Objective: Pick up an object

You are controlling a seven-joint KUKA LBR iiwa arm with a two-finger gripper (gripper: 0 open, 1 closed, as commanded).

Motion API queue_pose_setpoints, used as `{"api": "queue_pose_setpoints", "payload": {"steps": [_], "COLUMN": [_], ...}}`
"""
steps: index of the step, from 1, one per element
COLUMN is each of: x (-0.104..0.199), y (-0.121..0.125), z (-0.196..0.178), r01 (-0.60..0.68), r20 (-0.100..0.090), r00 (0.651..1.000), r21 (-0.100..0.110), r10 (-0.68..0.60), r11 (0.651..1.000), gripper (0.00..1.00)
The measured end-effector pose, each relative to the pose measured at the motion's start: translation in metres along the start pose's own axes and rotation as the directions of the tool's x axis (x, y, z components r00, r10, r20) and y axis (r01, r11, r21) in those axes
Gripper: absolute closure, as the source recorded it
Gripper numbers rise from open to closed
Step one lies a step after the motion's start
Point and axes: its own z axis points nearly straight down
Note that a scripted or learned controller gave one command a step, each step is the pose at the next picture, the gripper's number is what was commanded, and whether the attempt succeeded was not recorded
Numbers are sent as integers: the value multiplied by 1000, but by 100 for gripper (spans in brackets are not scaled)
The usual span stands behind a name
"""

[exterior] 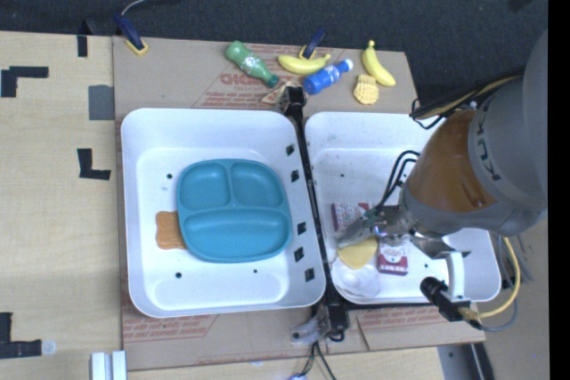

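- Nearest my camera, the arm fills the right side, grey with an orange band above the wrist, reaching in over the right bin.
- From this angle the gripper sits low over the right bin's front half, and I cannot tell how it stands, since the wrist hides most of it.
- Just beside the gripper I see a red-and-white packet, flat and roughly rectangular, its long axis running left to right across the bin.
- A second small red-and-white packet lies at the gripper's right, long axis running front to back.
- A pale yellow rounded piece lies just below the gripper, touching a clear, glossy, crumpled-looking item at the front wall.
- I see nothing clearly between the gripper's tips.
- Over in the left bin, a blue divided plate of smooth plastic lies flat, three compartments up, and an orange flat piece pokes out from under its left edge.
- Behind the bins on the cardboard: a green bottle, two toy bananas, a blue bottle and a yellow corn-like piece.
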Motion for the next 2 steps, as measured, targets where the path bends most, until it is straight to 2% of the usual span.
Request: {"api": "queue_pose_setpoints", "payload": {"steps": [1, 2], "x": [1, -49], "y": [0, 26], "z": [-9, -84], "r01": [0, 1], "r20": [-2, -6], "r00": [1000, 1000], "r21": [2, 18], "r10": [0, 0], "r11": [1000, 1000], "gripper": [100, 100]}}
